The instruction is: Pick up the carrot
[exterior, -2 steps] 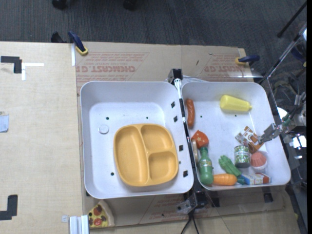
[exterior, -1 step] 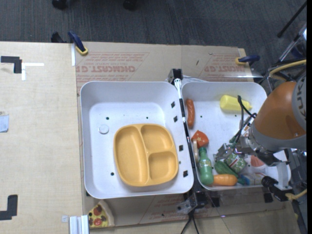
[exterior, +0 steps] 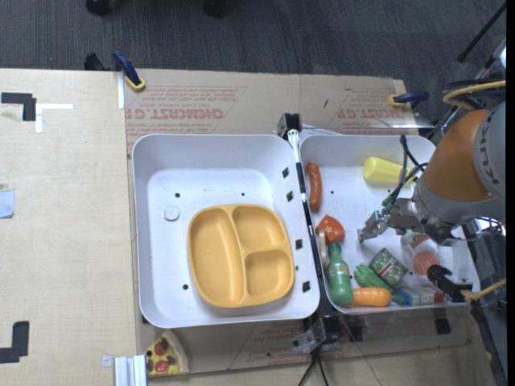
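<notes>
The carrot point(exterior: 371, 297) is a short orange piece lying flat at the front of the right bin point(exterior: 346, 171), beside a green bottle point(exterior: 338, 273). My gripper point(exterior: 381, 223) hangs over the middle of the right bin, up and a little right of the carrot and clear of it. Its fingers look slightly apart with nothing between them. The grey arm with its orange band point(exterior: 457, 163) comes in from the right.
The right bin also holds a sausage point(exterior: 314, 185), a yellow block point(exterior: 381, 170), a red tomato-like piece point(exterior: 330, 229), a green carton point(exterior: 389, 266) and a pink item point(exterior: 425, 261). The left bin point(exterior: 153, 240) holds a yellow divided plate point(exterior: 240, 254). A pizza toy point(exterior: 163, 358) lies on the bench in front.
</notes>
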`<act>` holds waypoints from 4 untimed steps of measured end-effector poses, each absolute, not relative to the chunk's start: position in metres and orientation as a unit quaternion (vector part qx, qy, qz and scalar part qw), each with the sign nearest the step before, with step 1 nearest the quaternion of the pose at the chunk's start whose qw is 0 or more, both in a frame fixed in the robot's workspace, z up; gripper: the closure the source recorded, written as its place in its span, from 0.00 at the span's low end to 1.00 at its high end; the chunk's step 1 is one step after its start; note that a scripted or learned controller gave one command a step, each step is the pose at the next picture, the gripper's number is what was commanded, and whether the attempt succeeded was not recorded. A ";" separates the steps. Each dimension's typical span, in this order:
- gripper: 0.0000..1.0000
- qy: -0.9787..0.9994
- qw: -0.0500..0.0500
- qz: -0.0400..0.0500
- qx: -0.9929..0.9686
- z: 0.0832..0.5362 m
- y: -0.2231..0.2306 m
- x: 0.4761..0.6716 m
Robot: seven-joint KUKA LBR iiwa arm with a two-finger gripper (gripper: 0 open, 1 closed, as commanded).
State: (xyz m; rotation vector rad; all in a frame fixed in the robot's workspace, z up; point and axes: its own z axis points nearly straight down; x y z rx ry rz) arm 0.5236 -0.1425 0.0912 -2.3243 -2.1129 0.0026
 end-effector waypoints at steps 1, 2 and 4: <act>0.00 -0.670 0.000 0.001 -0.743 0.091 -0.097 0.536; 0.00 -0.670 0.000 0.001 -0.743 0.091 -0.097 0.536; 0.00 -0.584 0.000 0.002 -0.811 0.190 0.050 0.478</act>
